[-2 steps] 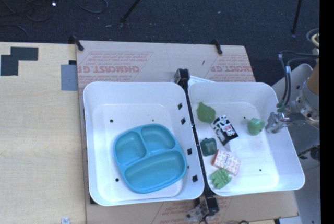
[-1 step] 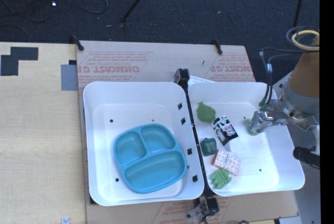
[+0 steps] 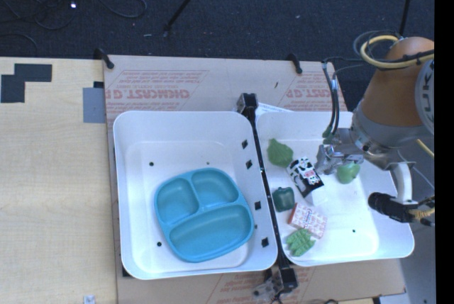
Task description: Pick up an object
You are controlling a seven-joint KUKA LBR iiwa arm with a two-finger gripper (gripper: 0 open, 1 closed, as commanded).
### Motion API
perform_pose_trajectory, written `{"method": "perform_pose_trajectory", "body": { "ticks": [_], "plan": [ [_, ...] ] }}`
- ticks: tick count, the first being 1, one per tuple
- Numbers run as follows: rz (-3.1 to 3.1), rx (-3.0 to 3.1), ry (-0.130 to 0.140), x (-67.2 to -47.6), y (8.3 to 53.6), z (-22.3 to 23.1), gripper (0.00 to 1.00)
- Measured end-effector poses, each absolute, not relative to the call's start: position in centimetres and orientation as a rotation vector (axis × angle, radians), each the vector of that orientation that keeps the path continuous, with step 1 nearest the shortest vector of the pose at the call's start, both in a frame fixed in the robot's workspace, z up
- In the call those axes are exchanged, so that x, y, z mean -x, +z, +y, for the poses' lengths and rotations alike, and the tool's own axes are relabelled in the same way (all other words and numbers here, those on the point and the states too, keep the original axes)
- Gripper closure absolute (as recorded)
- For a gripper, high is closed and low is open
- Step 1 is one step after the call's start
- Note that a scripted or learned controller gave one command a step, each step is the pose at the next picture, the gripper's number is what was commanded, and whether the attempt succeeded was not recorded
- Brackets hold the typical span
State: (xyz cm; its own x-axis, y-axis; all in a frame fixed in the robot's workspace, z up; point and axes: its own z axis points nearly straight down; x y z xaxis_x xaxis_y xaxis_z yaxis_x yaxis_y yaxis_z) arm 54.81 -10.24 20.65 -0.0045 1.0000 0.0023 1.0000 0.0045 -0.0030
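Mirrored red print on the flat cardboard sheet point(image 3: 167, 86) along the desk's far edge is too blurred to read (only its red letters are plain). In the right shallow white bin point(image 3: 369, 242) the gripper point(image 3: 336, 159) sits at a rounded light green soft object point(image 3: 348, 171), near the bin's middle; whether its fingers are wide or closed I cannot tell. Just beside it lies a black-and-white patterned small toy point(image 3: 306, 175). Towards the divider lie a crumpled green lump point(image 3: 279, 152), a dark green cube point(image 3: 284, 198), a pink printed packet point(image 3: 308, 219) and a green leafy toy point(image 3: 300, 242). The left white bin point(image 3: 135, 154) holds a blue divided plastic plate point(image 3: 204, 213).
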Motion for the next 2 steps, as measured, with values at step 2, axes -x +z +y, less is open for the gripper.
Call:
{"method": "perform_pose_trajectory", "body": {
  "ticks": [2],
  "plan": [
    [-2.225,2.215,0.003,-56.1,22.4,1.2,1.00]
  ]
}}
